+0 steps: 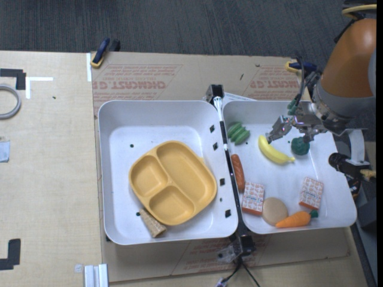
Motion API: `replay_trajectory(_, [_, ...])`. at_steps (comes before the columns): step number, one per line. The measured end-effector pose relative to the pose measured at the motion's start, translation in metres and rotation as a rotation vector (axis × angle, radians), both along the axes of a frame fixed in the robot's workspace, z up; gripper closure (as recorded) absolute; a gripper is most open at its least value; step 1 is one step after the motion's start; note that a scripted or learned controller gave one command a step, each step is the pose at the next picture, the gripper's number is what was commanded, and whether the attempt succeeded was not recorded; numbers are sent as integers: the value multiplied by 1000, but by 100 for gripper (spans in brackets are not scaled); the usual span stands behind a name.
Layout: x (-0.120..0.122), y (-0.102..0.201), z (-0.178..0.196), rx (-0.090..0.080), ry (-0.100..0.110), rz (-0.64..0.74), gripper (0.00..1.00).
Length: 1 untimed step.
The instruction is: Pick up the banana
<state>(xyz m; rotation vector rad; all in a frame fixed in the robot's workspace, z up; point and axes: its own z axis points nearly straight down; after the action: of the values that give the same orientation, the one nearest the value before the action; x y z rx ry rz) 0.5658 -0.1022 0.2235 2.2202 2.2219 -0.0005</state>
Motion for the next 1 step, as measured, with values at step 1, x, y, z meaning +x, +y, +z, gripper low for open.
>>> replay_trajectory(1, [18,-19,-131,1,1,201,0])
